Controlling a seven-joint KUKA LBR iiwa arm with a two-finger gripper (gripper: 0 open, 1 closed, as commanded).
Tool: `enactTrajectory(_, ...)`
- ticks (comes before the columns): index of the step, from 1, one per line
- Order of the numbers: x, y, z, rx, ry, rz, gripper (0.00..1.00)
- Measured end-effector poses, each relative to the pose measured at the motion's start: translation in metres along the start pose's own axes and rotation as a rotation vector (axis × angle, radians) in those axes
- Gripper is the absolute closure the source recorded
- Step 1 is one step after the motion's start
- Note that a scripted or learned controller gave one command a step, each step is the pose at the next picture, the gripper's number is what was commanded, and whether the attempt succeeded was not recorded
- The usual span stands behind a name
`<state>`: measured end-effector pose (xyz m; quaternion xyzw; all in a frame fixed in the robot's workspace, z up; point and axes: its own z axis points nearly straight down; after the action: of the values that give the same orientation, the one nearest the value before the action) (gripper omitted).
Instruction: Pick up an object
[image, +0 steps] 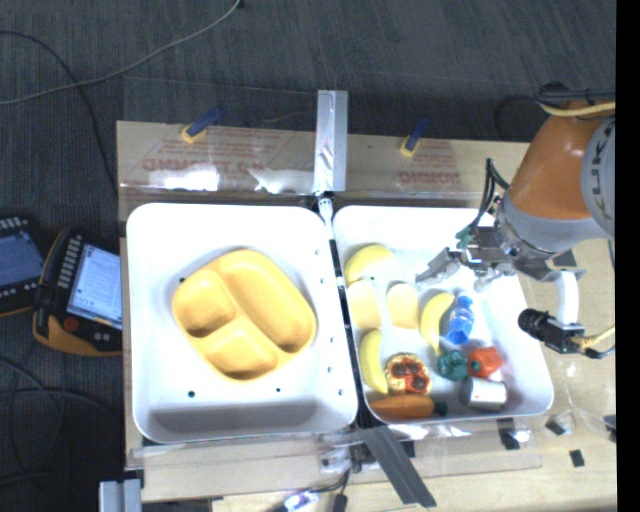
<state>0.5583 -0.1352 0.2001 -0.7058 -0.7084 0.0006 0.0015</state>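
Note:
The right bin holds several toy foods. Among them are a yellow banana, a pale yellow piece, a small blue bottle, a round pizza piece, an orange carrot, a green piece, a red piece and a grey-white block. My gripper hangs over the upper right part of this bin, just above the blue bottle. It is open, its fingers spread, and nothing sits between them.
A yellow divided plate lies in the left bin. A metal divider stands between the bins at the back. An orange handheld pendant rests on the floor at the left. A black cable fitting juts out by the bin's right wall.

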Motion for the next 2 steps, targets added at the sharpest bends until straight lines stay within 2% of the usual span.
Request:
enactTrajectory(1,0.0009,0.0005,-0.0084,0.001,0.001,-0.002,1.0)
enactTrajectory(2,0.0008,0.0005,-0.0084,0.001,0.001,-0.002,0.0)
